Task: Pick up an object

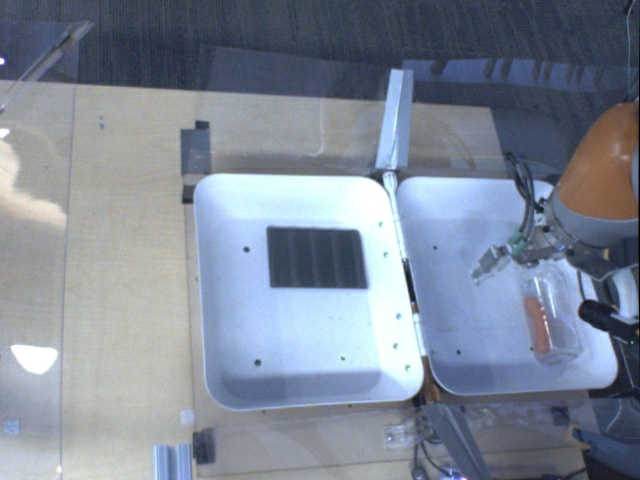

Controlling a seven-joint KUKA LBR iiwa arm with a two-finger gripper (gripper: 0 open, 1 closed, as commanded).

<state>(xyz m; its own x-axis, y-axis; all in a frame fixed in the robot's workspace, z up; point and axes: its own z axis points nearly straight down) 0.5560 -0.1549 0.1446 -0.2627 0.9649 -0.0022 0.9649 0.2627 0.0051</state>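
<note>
You had two white bins side by side on the table [120, 298]. The left bin [215, 298] sat in the middle of the frame and held one dark ribbed mat [316, 258] in its upper half, well apart from every wall, with bare white floor all round it and more of it toward the lower edge. The right bin [450, 228] touched the left one along a shared rim that ran down from a grey upright bar [395, 118] at the top.

In the right bin you had one object: a clear bottle [552, 320] with something orange-red inside, lying on its side near the bin's right wall, in the lower right of the frame. The left and middle of that bin's floor lay open.

The arm [605, 173] came in from the right edge, its orange band bulking over the bin's upper right corner, wrist angled down and to the left. The pincer [500, 258] hung over the right bin, just above and left of the bottle's upper end, apart from it as far as you could see. You could not tell whether the pincer stood open or closed; nothing showed in its grip.
</note>
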